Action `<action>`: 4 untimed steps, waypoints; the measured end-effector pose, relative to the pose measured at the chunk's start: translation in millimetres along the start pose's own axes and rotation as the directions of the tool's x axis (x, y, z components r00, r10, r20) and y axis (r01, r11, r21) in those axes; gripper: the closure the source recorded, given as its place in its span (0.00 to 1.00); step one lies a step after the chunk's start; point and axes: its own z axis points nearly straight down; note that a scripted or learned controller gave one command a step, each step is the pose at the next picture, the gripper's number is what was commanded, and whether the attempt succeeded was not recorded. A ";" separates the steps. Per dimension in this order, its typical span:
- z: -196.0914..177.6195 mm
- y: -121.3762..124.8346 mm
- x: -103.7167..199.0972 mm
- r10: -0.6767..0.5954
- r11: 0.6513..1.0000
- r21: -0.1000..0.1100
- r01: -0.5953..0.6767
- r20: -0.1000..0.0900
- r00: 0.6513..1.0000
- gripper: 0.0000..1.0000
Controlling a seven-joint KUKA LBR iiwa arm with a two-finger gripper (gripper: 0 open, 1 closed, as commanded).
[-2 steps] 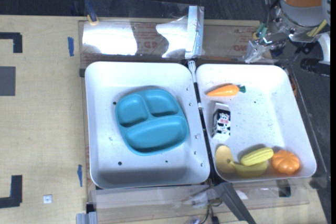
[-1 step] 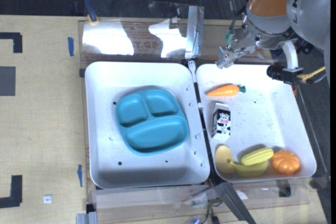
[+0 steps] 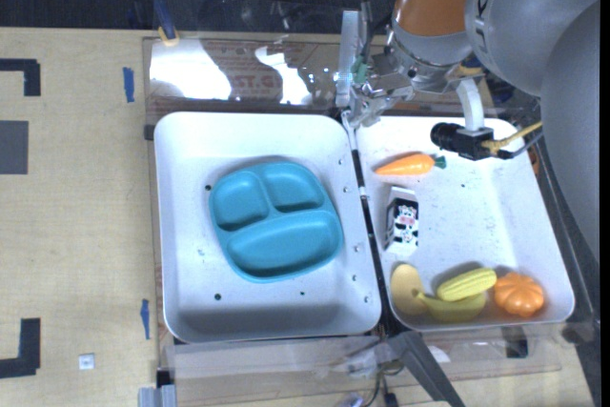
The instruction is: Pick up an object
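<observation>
The right bin (image 3: 496, 205) holds an orange carrot (image 3: 408, 165) near its far left corner. Below the carrot lies a small black-and-white carton (image 3: 404, 222). Along the near edge sit a yellow banana (image 3: 419, 297), a yellow corn cob (image 3: 465, 283) and a small orange pumpkin (image 3: 519, 295). My gripper (image 3: 358, 106) hangs over the far end of the divide between the two bins, up and to the left of the carrot. I see nothing held in it.
The left bin (image 3: 181, 205) carries a blue divided plate (image 3: 274, 216) in its middle. A black cable fitting (image 3: 462, 140) on the arm hangs over the far part of the right bin. A clear panel (image 3: 238, 62) stands behind the bins.
</observation>
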 end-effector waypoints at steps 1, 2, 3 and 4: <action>-113.2 -23.8 -112.2 -0.091 0.996 -0.013 0.091 0.011 0.996 1.00; -22.6 -45.9 -24.5 0.016 1.000 0.003 -0.016 0.001 1.000 1.00; -196.4 -39.5 -75.2 0.104 0.994 -0.012 -0.104 0.005 0.995 1.00; -86.2 -0.1 -2.8 0.015 1.000 0.009 -0.015 -0.001 1.000 1.00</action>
